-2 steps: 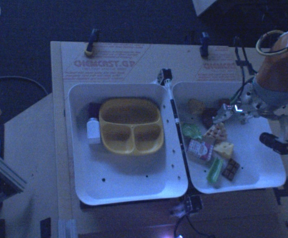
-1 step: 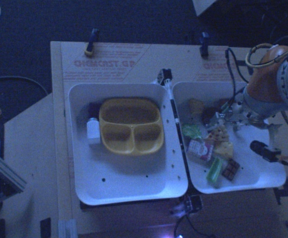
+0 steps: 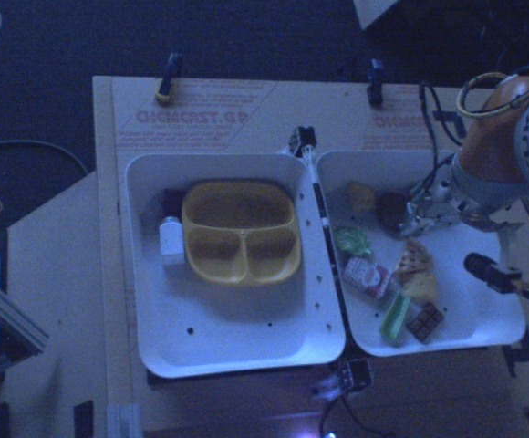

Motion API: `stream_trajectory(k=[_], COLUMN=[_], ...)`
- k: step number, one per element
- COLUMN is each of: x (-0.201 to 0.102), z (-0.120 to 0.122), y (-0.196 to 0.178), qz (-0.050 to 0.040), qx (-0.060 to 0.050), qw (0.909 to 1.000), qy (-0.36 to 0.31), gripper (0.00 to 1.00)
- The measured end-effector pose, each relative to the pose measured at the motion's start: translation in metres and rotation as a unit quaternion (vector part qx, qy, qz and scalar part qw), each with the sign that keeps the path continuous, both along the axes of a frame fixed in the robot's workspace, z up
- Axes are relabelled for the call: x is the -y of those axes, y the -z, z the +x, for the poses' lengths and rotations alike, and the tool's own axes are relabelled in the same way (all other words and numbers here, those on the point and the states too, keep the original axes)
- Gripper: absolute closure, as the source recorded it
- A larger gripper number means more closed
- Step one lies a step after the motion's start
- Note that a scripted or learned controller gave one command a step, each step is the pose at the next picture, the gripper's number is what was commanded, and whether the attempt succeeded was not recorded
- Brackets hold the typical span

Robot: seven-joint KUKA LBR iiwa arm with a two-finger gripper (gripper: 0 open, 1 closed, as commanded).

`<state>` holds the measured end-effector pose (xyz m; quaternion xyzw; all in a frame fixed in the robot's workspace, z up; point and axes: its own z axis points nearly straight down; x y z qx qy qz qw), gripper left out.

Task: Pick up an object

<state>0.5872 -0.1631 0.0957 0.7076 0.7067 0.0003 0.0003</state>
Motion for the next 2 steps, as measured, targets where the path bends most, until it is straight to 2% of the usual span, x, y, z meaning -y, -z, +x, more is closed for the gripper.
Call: stream_trajectory(k=[2], x=[-0.005], z=[0.008], y=[-0.121], qz=[-0.0014], qx=[0.004], qw=[1.0000], qy=[-0.001], gripper=[1.00])
